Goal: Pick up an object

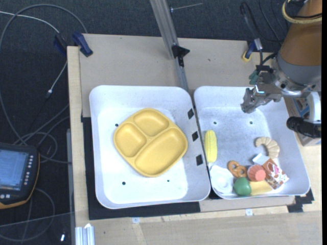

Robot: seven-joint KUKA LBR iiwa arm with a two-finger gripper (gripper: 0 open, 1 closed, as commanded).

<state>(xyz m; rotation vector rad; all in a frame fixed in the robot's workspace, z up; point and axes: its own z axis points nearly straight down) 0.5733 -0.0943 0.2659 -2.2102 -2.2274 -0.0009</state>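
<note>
My gripper [250, 102] hangs over the far part of the right bin [225, 111], above bare white floor. No object shows between its fingers. A yellow corn cob [210, 145] lies along the right bin's left wall. A croissant [267, 145] rests nearer the right wall. In the near right corner sit a pretzel [236, 168], a red round piece [257, 173], a green ball [242, 187], a white dish [221, 178] and a pink-and-white cake slice [276, 175], all well below the gripper.
The left bin [102, 137] holds a yellow three-compartment plate [150, 142]. A metal pole [164, 19] slants in from the top toward the gap between the bins. Blue clamps [82, 44] grip the bench's far edge. A tablet [15, 172] lies at far left.
</note>
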